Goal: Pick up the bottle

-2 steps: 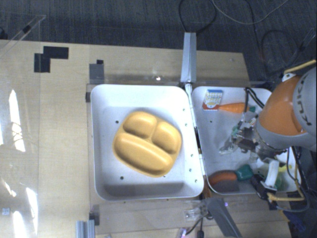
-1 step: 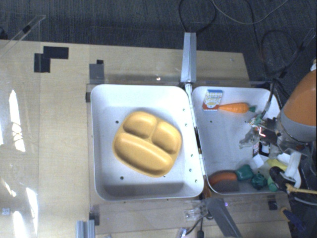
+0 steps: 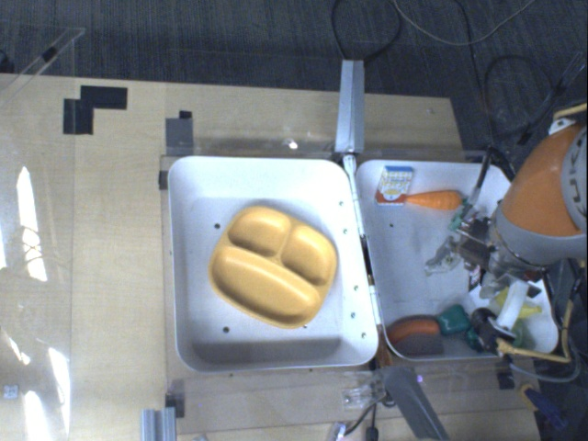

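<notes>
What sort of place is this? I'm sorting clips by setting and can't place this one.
Likely a robotics lab bench, not a kitchen: a grey and orange robot arm reaches over two white bins, loose cables trail on dark carpet, and the food looks like toys, such as the carrot.

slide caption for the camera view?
KUKA arm reaches into the right bin among a carrot and clutter; left bin holds a yellow tray.

Grey arm [image 3: 551, 200] reaches in from the right, wrist angled down.
</notes>
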Motion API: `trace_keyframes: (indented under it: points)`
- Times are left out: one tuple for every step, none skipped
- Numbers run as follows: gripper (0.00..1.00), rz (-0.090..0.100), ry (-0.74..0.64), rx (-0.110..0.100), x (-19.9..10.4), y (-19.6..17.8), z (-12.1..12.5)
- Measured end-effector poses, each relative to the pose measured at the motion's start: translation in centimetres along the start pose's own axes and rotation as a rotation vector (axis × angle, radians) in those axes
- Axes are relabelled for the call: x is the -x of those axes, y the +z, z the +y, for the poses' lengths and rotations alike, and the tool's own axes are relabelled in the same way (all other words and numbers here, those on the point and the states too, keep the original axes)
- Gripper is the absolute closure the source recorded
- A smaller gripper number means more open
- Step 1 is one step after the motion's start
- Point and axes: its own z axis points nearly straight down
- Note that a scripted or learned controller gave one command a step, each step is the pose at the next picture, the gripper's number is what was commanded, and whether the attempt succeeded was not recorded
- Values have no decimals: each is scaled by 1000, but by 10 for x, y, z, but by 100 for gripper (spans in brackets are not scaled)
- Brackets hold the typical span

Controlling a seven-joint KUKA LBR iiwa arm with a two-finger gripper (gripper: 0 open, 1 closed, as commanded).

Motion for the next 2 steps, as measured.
trace_keyframes:
  points:
    - [0,4,131,18,-17,43,-6]
    - [100,4,124,15,-18,34,-6]
